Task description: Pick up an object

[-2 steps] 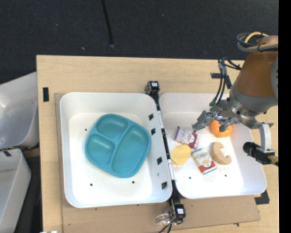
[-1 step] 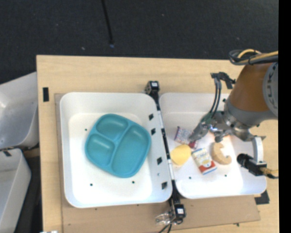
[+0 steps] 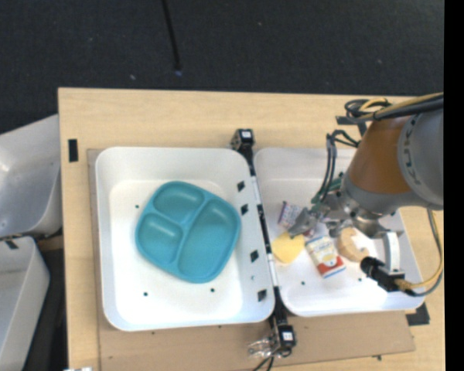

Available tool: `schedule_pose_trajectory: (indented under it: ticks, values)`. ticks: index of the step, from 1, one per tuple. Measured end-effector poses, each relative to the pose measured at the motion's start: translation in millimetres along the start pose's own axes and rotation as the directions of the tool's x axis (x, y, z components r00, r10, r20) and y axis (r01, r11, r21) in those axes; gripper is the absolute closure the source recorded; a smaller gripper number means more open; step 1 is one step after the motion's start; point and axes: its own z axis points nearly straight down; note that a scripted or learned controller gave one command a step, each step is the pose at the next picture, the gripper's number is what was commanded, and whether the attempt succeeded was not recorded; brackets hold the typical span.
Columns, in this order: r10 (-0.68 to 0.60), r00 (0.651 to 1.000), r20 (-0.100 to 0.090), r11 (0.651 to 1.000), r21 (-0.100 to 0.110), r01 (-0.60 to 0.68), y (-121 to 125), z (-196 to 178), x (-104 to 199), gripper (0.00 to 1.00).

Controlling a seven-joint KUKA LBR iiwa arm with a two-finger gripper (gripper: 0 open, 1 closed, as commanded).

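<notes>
A pale wooden bench [image 3: 139, 114] seen from above holds two shallow white bins side by side. The left bin [image 3: 124, 300] holds one thing: a teal plate [image 3: 188, 231] divided into three compartments, lying flat near the bin's middle.

The grey arm [image 3: 417, 157] with its orange band reaches in from the right and hangs over the right bin [image 3: 294, 168]. Its gripper [image 3: 319, 221] is low over a cluster of small items in that bin's middle. Whether it is open or closed cannot be told from this angle, and nothing can be seen held in it.

Crowded under and around the gripper are four things. A rounded yellow piece, perhaps a toy lemon [image 3: 288, 248], lies close to the wall between the bins. A small white carton with a red base [image 3: 325, 256] sits just beside it. A tan round item [image 3: 354, 244] is partly hidden under the wrist. A purple and white packet [image 3: 288, 212] lies just beside the gripper, on the side nearer the dividing wall.
</notes>
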Motion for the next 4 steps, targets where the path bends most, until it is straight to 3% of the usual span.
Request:
schedule_pose_trajectory:
  ticks: [1,2,4]
  values:
    - [0.001,1.000,0.001,1.000,-0.002,-0.001,-0.1,18.9,-1.1,0.00]
    - [0.008,1.000,0.001,1.000,-0.007,-0.008,0.9,7.0,-2.1,1.00]
    - [-0.006,1.000,0.003,1.000,-0.014,0.006,6.8,-121.5,-0.7,1.00]
